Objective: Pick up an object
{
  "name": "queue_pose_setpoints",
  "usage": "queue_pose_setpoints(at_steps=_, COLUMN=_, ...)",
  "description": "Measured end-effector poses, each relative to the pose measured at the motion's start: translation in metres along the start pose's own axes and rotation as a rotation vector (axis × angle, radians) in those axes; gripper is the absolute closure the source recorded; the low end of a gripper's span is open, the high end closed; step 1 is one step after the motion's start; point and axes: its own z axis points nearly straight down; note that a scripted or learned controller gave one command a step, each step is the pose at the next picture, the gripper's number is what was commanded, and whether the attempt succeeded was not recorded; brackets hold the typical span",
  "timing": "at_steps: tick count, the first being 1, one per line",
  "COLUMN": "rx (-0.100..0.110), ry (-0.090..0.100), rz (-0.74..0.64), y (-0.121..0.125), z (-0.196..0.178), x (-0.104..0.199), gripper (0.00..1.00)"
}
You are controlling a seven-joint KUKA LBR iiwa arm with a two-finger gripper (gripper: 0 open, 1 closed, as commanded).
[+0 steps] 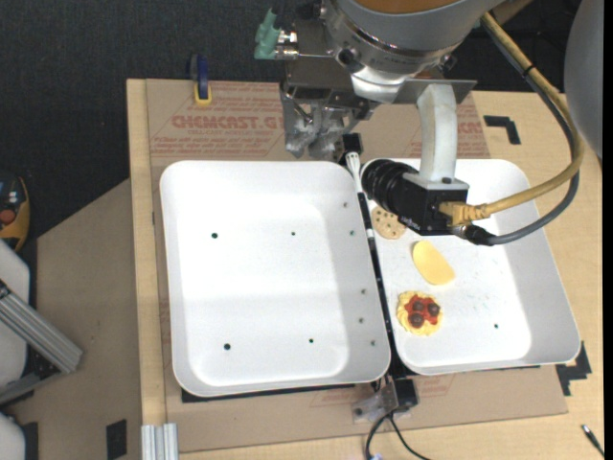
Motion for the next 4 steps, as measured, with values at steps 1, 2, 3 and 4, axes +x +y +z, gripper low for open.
queue_pose_setpoints(at_steps=1, rx=0.027, ry=-0.013, rz=0.005, y=-0.007, z=0.143, x=-0.002, gripper=1.0)
queue_pose_setpoints(at_steps=2, rx=0.002, ry=-0.001, rz=0.001, y=-0.003, z=0.042, x=-0.001, gripper=1.0)
queue_pose_setpoints(at_steps=3, rx=0.028, ry=-0.014, rz=0.005, y=-0.007, z=0.177, x=-0.002, gripper=1.0)
queue_pose_setpoints(at_steps=4, rx=0.005, ry=-0.002, rz=0.001, y=-0.004, z=0.101, x=-0.001, gripper=1.0)
